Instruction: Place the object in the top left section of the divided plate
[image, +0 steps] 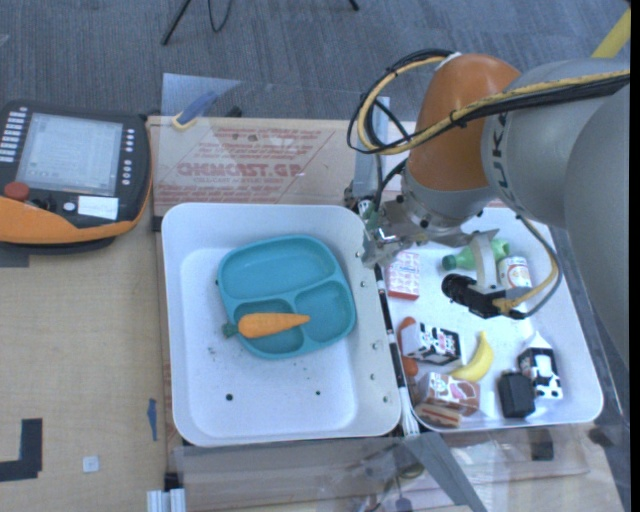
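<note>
A teal divided plate (280, 268) lies in the left white bin (200, 400). An orange carrot (272, 323) rests on its side in the plate's lower left section, with its thin tip pointing right over the divider. My gripper (373, 238) hangs over the seam between the two bins, just off the plate's upper right corner and apart from the carrot. The orange wrist band (460, 120) and grey arm reach in above it from the right.
The right bin (585, 400) holds a red and white box (403, 275), a green bottle (465, 258), a banana (475, 358), small cartons (540, 370) and other toys. A teach pendant (70, 175) sits at the far left and a cardboard sheet (250, 160) behind the bins.
</note>
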